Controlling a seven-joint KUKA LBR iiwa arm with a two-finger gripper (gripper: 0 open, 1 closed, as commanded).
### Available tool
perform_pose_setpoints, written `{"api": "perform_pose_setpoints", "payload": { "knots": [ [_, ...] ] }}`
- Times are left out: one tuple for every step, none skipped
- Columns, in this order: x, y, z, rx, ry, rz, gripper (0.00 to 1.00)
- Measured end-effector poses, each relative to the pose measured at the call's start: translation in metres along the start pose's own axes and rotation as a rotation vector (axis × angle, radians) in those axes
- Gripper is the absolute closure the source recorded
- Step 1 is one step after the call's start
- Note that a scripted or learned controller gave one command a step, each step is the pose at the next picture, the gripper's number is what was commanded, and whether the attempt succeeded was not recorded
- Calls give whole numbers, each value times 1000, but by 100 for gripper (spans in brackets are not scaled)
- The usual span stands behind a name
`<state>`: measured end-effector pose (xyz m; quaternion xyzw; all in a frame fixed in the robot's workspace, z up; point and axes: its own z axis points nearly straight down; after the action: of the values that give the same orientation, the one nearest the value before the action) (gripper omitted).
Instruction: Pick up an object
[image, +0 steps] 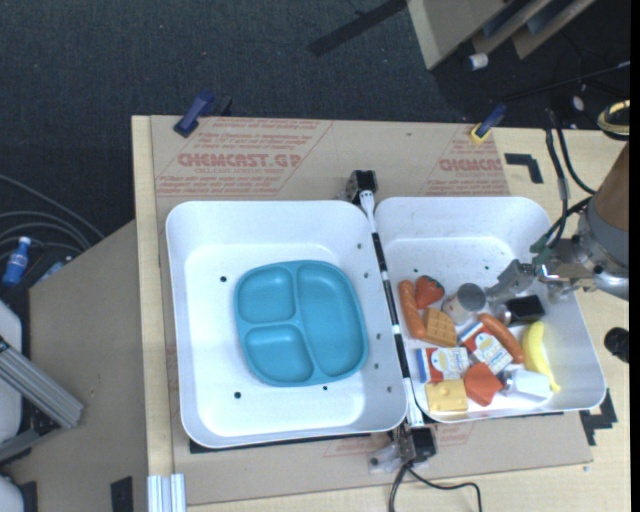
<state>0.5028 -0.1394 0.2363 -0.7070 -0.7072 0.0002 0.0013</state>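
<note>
Two shallow white bins side by side across the middle of the frame, joined at the shared rim by a black clamp (362, 185) at the top, probably to stop them sliding apart. Left bin (190, 250): carrying a blue divided plate (300, 322), flat and centred, well apart from the clutter and perhaps meant as a place to set things down. Right bin (450, 215): toy food crowded into its lower half, upper part bare. Among the heap, an orange carrot (407, 305) along the left wall, a red tomato (430, 290) just beside it, a waffle (440, 326) below, a small grey can (470, 297) at the upper edge of the pile, a hot dog (500, 335) slanting down to the right, a banana (537, 350) near the right wall, a yellow cheese block (447, 395) at the bottom. Gripper (515, 290) reaching in low from the right of the frame, just beside the grey can and above the hot dog, on the open side of the heap where fewer neighbours crowd a grasp. Cannot tell whether spread or pressed together; nothing visibly pinched. Probably lined up on the can or the hot dog, with nothing lifted yet. Risk, as a judgement: pieces touching one another, so easily nudged instead of caught.
</note>
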Motion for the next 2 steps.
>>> {"api": "perform_pose_setpoints", "payload": {
  "knots": [
    [-24,24,128,-17,-8,-1,0],
    [19,53,143,-26,-7,-4,0]
  ]
}}
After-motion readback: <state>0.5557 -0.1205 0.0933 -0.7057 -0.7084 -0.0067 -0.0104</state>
